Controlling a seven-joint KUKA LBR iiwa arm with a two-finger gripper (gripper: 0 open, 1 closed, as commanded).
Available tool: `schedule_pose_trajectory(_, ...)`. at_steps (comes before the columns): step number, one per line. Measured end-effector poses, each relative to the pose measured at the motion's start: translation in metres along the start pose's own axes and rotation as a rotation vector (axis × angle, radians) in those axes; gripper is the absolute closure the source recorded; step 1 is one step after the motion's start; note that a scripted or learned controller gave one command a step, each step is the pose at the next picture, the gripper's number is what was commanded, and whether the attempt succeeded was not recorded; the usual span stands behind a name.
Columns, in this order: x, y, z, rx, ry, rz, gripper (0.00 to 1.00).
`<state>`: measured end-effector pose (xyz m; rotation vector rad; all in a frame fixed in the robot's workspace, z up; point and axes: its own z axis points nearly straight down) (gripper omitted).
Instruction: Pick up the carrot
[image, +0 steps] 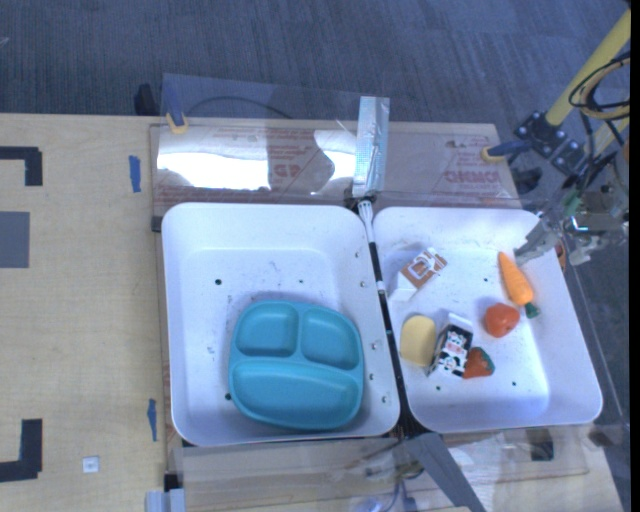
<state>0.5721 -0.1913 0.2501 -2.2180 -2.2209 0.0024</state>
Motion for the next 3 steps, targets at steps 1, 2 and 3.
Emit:
schedule_pose_trajectory(1,-0.016,0.023,0.154,0.007,0.016,0.141,0.00)
schedule_pose_trajectory(2,-0.019,0.025,0.142,0.002,0.007,0.141,1.00)
schedule_pose_trajectory(3,0.070,0.035,0.058,-0.009,0.002,0.212,1.00)
